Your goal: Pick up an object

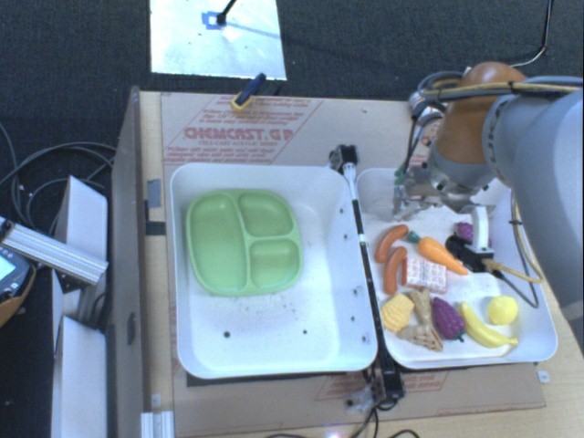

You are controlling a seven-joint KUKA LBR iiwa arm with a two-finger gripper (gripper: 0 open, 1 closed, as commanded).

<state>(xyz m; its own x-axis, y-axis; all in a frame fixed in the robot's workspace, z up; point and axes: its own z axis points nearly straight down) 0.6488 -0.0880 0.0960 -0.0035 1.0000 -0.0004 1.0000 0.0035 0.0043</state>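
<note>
1. Overhead, two white bins are seen side by side on the desk; a green divided tray (244, 241) is placed in the left bin (274, 354).
2. Toy foods are gathered in the right bin (538, 336): two sausages (393, 254), a carrot (440, 253), corn (397, 313), a banana (484, 327), a lemon (502, 310).
3. At that bin's far edge the hand (412, 197) is positioned; whether it is open or closed cannot be told.
</note>
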